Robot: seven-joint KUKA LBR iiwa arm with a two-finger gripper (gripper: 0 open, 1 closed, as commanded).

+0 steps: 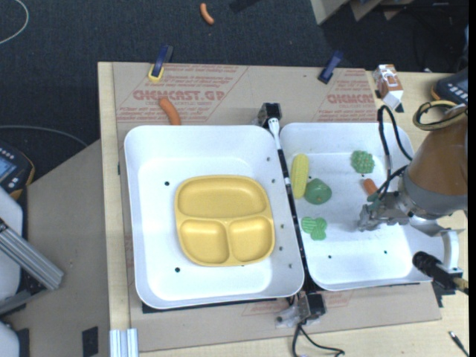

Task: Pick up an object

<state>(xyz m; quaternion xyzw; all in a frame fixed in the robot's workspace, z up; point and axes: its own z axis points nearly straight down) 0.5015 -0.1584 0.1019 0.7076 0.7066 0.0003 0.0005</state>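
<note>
White plastic bins are sitting side by side on the tabletop. The left bin is carrying a yellow divided tray at its middle. The right bin is carrying the candidate objects: a yellow corn cob against its left wall, a dark green piece touching it, a light green piece lower down, a green broccoli floret toward the far edge, and a small orange piece near the right side. The pincer is hanging low over bare bin floor just below the orange piece; how far it is parted cannot be told, and nothing is showing between its tips. Judgement: no object is lifted yet, so the grasp and lift are both outstanding.
</note>
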